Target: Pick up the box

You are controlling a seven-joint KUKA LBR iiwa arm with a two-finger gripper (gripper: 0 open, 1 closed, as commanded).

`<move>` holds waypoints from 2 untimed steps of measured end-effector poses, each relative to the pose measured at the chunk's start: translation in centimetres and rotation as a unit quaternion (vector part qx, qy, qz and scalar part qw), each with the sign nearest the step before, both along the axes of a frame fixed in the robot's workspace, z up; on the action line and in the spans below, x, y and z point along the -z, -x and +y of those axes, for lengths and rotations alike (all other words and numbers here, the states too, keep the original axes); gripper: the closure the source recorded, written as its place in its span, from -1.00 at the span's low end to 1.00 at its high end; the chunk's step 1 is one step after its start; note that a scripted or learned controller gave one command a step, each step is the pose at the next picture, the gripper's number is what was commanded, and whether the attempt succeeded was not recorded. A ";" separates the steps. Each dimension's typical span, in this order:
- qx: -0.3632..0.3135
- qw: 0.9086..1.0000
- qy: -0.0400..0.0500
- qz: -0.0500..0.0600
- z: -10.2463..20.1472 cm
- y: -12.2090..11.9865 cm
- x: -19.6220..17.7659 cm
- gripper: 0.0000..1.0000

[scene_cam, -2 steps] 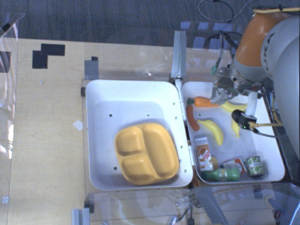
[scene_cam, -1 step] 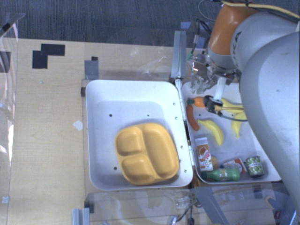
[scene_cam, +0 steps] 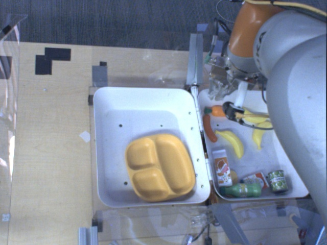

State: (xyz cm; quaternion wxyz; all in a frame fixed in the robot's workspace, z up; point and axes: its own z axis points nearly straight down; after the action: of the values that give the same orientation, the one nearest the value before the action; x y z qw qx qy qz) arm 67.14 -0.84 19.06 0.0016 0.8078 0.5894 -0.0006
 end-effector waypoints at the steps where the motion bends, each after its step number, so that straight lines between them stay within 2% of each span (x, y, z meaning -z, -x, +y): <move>1: -0.005 1.000 0.001 0.000 0.1 -0.2 -0.8 1.00; 2: -0.009 1.000 0.002 0.000 0.1 -0.3 -1.7 1.00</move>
State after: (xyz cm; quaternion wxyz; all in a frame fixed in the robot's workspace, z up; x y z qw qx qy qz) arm 67.47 -0.70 20.72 0.0034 0.8023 0.5969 -0.0014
